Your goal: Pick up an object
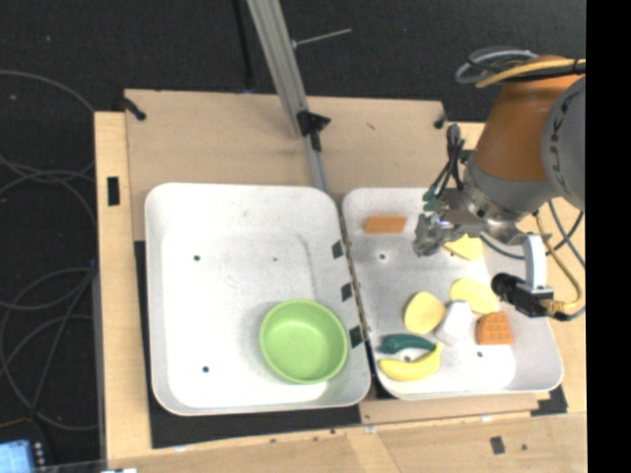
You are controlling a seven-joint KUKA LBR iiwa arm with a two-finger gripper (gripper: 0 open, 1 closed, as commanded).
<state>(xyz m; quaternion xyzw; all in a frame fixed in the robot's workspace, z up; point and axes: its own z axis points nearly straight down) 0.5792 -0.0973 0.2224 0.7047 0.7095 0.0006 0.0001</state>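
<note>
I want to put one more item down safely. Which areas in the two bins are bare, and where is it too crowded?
The left bin is bare apart from the green bowl at its near right corner. In the right bin, a bare strip lies between the orange block and the yellow pieces. Its near half is crowded, and the gripper hangs over its far part.

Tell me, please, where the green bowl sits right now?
The green bowl sits in the left bin, at its near right corner, beside the divide from the right bin.

Free room: left bin (197,225), bare except green bowl (304,340) near its front. Obstacles: my right bin's (380,264) front, crowded with yellow pieces (424,312).
</note>
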